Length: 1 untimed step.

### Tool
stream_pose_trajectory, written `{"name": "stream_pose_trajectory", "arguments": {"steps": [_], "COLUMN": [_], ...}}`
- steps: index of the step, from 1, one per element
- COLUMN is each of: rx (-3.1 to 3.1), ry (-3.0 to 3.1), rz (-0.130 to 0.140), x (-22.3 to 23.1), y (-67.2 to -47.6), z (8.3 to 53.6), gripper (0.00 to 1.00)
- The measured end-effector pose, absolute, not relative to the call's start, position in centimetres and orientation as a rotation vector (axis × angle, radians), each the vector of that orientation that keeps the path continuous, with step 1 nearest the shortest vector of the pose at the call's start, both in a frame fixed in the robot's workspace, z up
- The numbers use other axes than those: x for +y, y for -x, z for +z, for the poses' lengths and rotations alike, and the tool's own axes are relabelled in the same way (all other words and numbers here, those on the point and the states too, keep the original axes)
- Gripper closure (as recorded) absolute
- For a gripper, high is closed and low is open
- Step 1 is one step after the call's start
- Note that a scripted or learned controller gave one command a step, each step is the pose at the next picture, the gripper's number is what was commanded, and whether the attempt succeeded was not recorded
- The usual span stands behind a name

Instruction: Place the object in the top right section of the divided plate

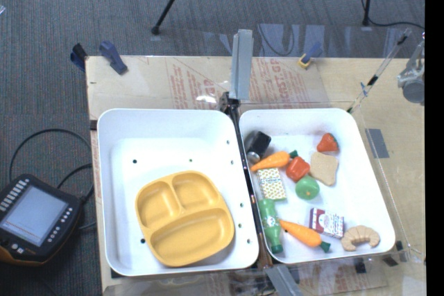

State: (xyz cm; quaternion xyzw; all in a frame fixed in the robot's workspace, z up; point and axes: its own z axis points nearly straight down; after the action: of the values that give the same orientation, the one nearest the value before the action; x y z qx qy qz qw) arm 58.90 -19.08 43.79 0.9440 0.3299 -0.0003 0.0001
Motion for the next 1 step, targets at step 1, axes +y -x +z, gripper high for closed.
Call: {"name": "stream_pose_trajectory", "arguments": {"steps": [1], "rx": [0.830], "ry": [-3.031], "rz": [-0.009], "x": [-16.78], "y": [-47.67], "z": [38.01], "gripper": [1.00]}}
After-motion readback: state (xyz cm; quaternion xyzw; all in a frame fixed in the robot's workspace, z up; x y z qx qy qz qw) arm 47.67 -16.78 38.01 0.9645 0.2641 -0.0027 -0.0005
